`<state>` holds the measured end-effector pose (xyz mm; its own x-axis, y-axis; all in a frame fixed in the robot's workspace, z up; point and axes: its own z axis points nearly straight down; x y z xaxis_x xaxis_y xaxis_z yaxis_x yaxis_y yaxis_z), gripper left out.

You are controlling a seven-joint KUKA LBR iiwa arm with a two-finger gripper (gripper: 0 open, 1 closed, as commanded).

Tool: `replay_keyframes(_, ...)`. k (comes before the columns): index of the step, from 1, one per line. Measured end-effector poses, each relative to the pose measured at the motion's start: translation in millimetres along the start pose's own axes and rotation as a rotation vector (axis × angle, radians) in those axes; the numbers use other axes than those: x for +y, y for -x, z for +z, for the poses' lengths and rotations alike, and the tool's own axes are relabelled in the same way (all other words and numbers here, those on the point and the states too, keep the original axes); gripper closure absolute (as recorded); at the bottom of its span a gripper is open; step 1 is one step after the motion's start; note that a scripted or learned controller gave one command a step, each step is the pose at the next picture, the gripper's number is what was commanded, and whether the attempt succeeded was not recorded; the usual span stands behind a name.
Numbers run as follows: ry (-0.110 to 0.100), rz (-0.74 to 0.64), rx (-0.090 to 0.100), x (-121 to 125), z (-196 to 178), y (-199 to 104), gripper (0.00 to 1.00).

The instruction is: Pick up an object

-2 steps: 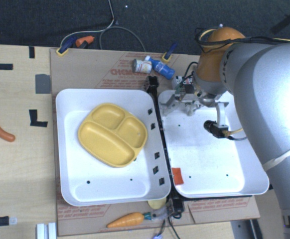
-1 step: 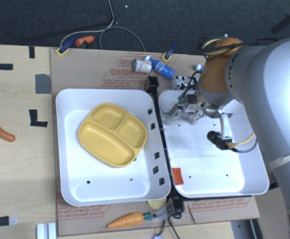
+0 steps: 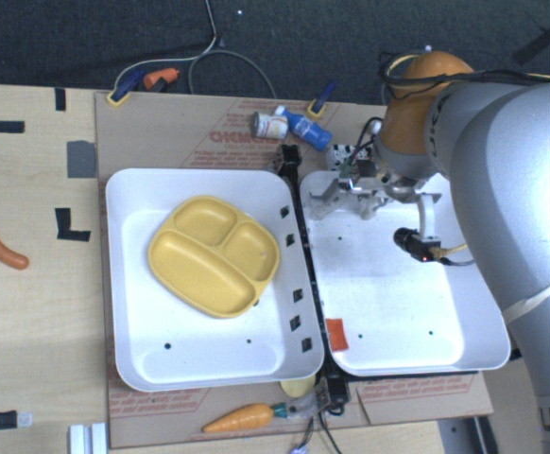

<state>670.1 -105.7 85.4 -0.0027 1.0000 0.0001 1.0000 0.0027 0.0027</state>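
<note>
Two white bins are seen side by side on the worktop [image 3: 39, 187]. In the left bin [image 3: 124, 253] a yellow divided plate [image 3: 214, 253] is lying flat, turned at a slant, with three compartments visible. In the right bin [image 3: 398, 339] a small orange block [image 3: 335, 334] is lying near the front left corner, close to the wall shared with the other bin. The arm [image 3: 502, 178] is reached in from the right, its orange band seen above the wrist, and the hand [image 3: 360, 197] is held low over the far left part of the right bin, well apart from the block. Nothing can be made out between its fingers, and whether they are apart or together cannot be told, since the wrist parts and cables are crowded there and the view is poor. Behind the bins, on the brown board [image 3: 209, 140], a small bottle [image 3: 270, 124] and a blue object [image 3: 311, 130] are lying just beside each other. A clamp [image 3: 143, 83] with an orange handle is fixed at the far left corner of the board. A toy sausage [image 3: 3, 247] is lying on the worktop well to the left of the bins, and a toy carrot [image 3: 239, 419] is lying in front of the left bin.
</note>
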Motion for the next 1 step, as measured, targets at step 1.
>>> replay_keyframes(1, -0.001, 0.002, -0.003, -15.6, -0.4, -11.8, 0.00)
